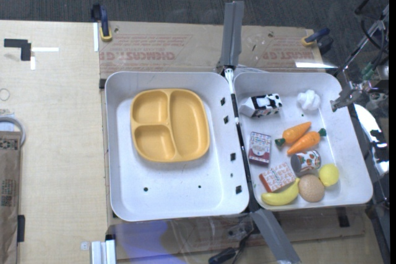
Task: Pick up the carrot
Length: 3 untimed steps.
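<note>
Two orange carrots lie side by side in the middle of the right bin [352, 151]. The upper carrot [297, 131] points up and to the right, with its green top at its lower left end. The lower carrot [304, 143] lies just below it, touching or nearly touching, with its green top at its upper right end. Both lie flat and uncovered.
Around the carrots in the right bin are a cow-patterned carton [266, 104], a white crumpled lump [308, 100], a small box [260, 148], a can [307, 161], a lemon [328, 175], an egg [311, 188], a banana [279, 197] and a red box [277, 177]. The left bin [124, 182] holds a yellow divided plate [170, 125].
</note>
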### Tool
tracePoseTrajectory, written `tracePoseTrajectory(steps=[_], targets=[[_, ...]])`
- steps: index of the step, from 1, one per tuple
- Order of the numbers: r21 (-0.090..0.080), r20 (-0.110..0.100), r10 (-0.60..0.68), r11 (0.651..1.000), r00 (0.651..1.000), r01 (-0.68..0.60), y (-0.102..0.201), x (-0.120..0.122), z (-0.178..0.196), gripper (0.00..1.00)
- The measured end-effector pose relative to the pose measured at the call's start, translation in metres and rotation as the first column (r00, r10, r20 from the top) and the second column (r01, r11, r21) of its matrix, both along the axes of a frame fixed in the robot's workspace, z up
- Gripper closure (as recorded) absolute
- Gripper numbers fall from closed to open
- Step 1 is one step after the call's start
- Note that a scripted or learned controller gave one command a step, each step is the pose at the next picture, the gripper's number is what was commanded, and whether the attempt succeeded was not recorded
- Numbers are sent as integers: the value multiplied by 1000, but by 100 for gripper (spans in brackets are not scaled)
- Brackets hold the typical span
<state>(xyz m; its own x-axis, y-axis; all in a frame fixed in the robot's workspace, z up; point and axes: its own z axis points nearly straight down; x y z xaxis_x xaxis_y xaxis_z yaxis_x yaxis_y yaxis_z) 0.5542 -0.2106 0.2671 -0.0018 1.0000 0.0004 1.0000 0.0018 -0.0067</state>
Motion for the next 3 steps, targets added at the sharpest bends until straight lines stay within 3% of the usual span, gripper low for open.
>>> tracePoseTrajectory(steps=[1, 2, 3], targets=[[1, -1, 8, 1000, 1000, -8, 19, -3, -109, 0], [1, 1, 39, 999, 999, -39, 32, -43, -55, 0], [-8, 22, 125, 992, 992, -125, 69, -8, -156, 0]])
